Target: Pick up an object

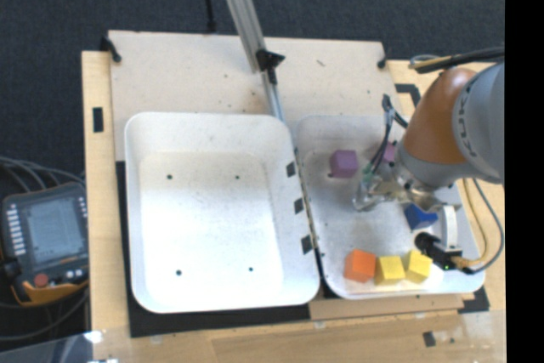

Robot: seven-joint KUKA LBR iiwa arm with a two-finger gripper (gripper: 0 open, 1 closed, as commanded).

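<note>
Matt white plastic bins on a pale wooden bench, speckled board behind

2 white bins, 2 yellow blocks, 1 orange block, 1 purple block

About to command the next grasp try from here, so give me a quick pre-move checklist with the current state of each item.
1. hand low inside the right bin: ok.
2. A target close by: ok, the purple block sits just to the camera's left of it and farther from the camera.
3. Hand already carrying something: cannot tell, the wrist covers it.
4. Orange block and the two yellow blocks out of the path, along the near wall: ok.
5. Blue block free to pick: not ok, partly under the arm.
</note>
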